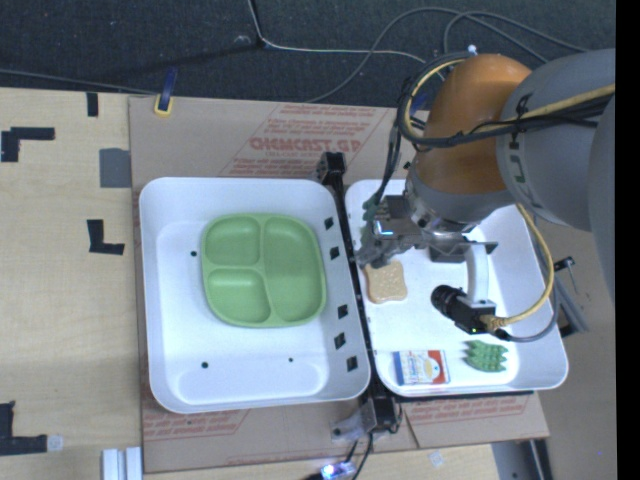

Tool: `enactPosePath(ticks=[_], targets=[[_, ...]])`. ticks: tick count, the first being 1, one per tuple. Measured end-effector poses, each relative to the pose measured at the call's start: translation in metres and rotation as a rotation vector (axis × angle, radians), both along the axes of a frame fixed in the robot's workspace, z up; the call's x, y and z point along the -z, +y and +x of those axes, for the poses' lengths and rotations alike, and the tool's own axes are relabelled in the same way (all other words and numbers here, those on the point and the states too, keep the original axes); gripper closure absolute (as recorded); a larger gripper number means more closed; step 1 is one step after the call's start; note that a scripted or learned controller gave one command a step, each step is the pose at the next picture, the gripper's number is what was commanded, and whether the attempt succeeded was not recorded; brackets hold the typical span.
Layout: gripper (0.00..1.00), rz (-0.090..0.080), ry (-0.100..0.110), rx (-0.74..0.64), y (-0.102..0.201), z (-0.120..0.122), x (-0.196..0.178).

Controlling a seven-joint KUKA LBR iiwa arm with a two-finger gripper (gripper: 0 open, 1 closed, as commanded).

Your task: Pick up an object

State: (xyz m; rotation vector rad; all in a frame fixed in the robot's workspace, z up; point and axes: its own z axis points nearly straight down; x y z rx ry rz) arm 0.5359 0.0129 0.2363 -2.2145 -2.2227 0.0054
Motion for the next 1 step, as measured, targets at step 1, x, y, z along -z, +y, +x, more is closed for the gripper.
enactPosePath(ticks=[1], targets=[[1.00,0.001,-0.002,-0.003,0.0534,-0.0104,0.0008]])
